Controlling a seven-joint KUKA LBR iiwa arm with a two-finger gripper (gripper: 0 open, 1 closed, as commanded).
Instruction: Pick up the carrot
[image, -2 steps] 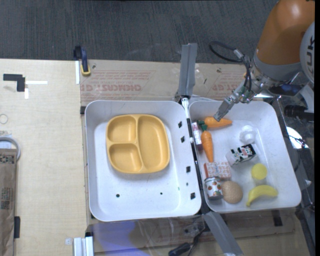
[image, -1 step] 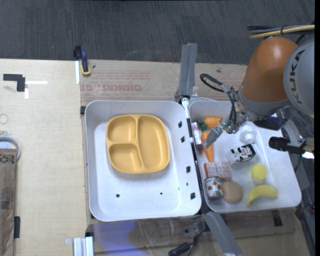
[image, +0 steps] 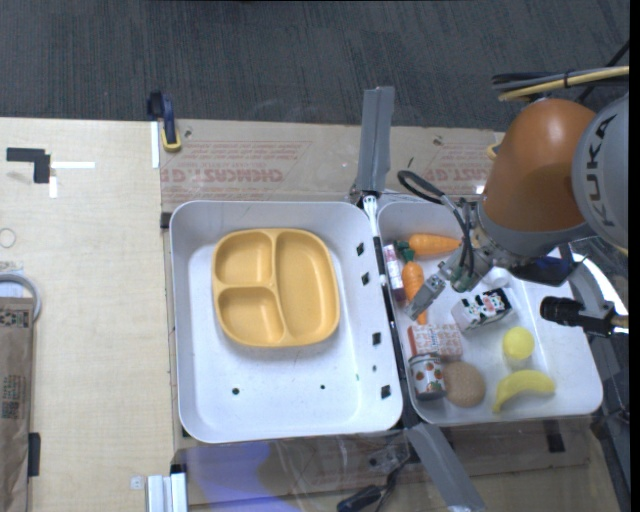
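The carrot (image: 436, 242) lies on its side near the far edge of the right bin (image: 575, 405), close to that bin's far left corner, its pointed end toward the arm (image: 545, 175). The gripper (image: 428, 293) hangs nearer the camera and slightly to the left of the carrot, over the left part of the same bin, apart from the carrot; whether its fingers are spread or closed cannot be told, and nothing is seen between them. The carrot is orange, smooth and tapered, with a small green stub at its blunt end. A second, shorter orange piece (image: 412, 276) stands just beside the gripper on its left. On the arm's grey housing at the right edge of the view the letters "KUKA" can be partly read. Red mirrored lettering runs along the cardboard strip (image: 262, 160) at the bench's far edge, behind the left bin (image: 195, 330); its words cannot be made out with certainty. The left bin carries a yellow divided plate (image: 276, 287). In the right bin's near half lie a banana (image: 523, 388), a lemon (image: 518, 344), a brown round object (image: 464, 384), a small can (image: 427, 375) and a white box with dark markings (image: 483, 307).
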